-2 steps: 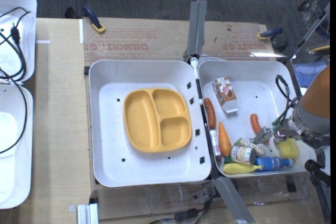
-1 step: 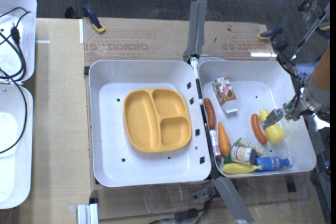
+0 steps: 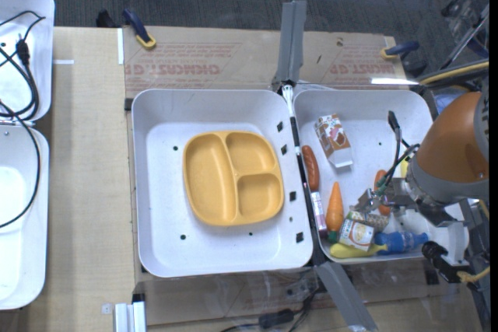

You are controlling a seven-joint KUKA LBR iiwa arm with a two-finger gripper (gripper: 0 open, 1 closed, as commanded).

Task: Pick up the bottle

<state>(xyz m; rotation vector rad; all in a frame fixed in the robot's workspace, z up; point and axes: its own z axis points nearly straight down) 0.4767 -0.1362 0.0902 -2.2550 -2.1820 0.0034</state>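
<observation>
The bottle (image 3: 401, 242) is a small clear one with a blue label. It lies on its side along the front wall of the right bin (image 3: 366, 101), just right of a yellow banana (image 3: 350, 249). My gripper (image 3: 379, 202) hangs low over the right part of this bin, a little above and behind the bottle, close to a small printed can (image 3: 359, 232). The grey wrist and orange band (image 3: 459, 144) rise from it to the right. Nothing shows held in it.
The right bin also holds a brown and white carton (image 3: 334, 140), a sausage (image 3: 311, 167), a carrot (image 3: 334, 203) and an orange item (image 3: 380, 178) by the gripper. A yellow divided plate (image 3: 232, 176) lies in the left bin (image 3: 156, 190).
</observation>
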